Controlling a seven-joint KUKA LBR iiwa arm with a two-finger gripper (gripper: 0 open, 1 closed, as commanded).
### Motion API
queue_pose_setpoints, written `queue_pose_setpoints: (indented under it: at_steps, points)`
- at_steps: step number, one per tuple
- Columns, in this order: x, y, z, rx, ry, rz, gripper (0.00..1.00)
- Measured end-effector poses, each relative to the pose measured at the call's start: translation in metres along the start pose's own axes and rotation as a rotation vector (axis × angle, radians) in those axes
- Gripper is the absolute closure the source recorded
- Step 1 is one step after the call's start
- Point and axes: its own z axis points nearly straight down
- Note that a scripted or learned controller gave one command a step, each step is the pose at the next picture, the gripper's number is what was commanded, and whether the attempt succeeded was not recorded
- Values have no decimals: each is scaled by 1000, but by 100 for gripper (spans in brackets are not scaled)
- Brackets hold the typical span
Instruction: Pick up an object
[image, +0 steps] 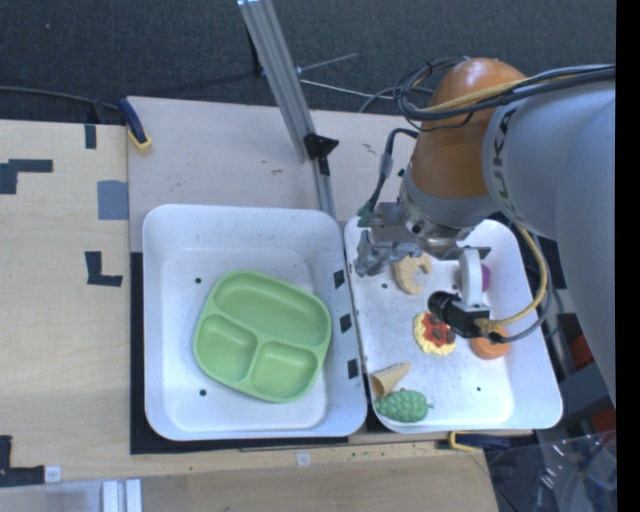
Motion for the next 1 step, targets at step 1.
queue_pose_setpoints:
  at_steps: [1]
  points:
    - [50,8,16,2,-2,2,100]
